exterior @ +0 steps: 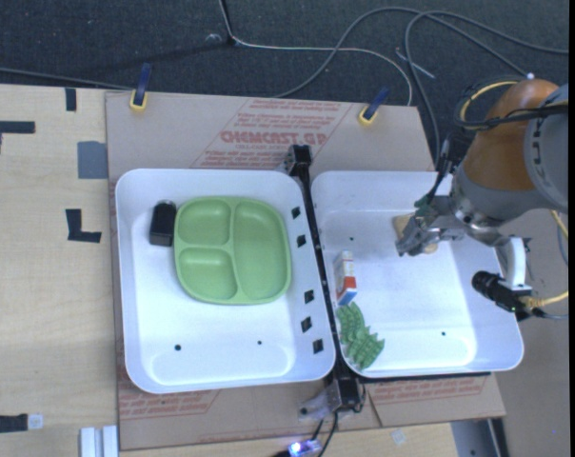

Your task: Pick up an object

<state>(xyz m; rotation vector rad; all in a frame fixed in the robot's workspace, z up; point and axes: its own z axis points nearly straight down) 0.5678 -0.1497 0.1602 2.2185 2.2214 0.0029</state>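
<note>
The arm comes in from the right over the right bin (459, 350), and my gripper (413, 239) hangs above that bin's upper middle. A small white and red tube (346, 276) lies near the bin's left wall, a short way left of and below the gripper. Just below the tube, a green leafy piece (360, 333) lies in the bin's lower left corner. In the left bin (221, 360) rests a green divided plate (233, 250), with a small black block (162, 224) touching its left side.
A black divider with clips (309, 255) runs between the two bins. Cables (364, 27) cross the dark surface behind the bench. Yellow and blue clamps (139, 93) hold the cardboard under the bins.
</note>
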